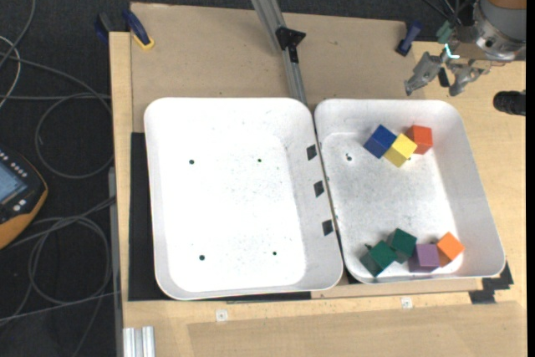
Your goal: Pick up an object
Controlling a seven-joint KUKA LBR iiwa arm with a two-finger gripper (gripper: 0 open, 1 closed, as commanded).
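Step in hand: I read this as the approach, before any grasp; nothing is picked up yet.
Gripper: the gripper (pixel 441 73) hangs at the top right, above the bench just beyond the far rim of the right bin (pixel 476 180), well apart from every block.
Jaws: I see them spread wide, with nothing between the fingers.
Far cluster: a blue block (pixel 380 140), a yellow block (pixel 402 149) and a red-orange block (pixel 421 137) sit touching one another near the right bin's far corner, the nearest candidates to the gripper.
Near cluster: two dark green blocks (pixel 389 251), a purple block (pixel 427 255) and an orange block (pixel 450 246) are packed against the near wall of the same bin.
Left bin: the left bin (pixel 159 180) shows bare white floor with a few dark dots.
Next move, my judgement: I would bring the arm in over the far cluster, line the open fingers across one block, and descend.
Concern: the blocks touch, so a finger may land on a neighbour or push the group aside; the red-orange block on the outer side looks the freest to straddle.
Alternative: the near cluster crowds the wall, leaving poor finger clearance.
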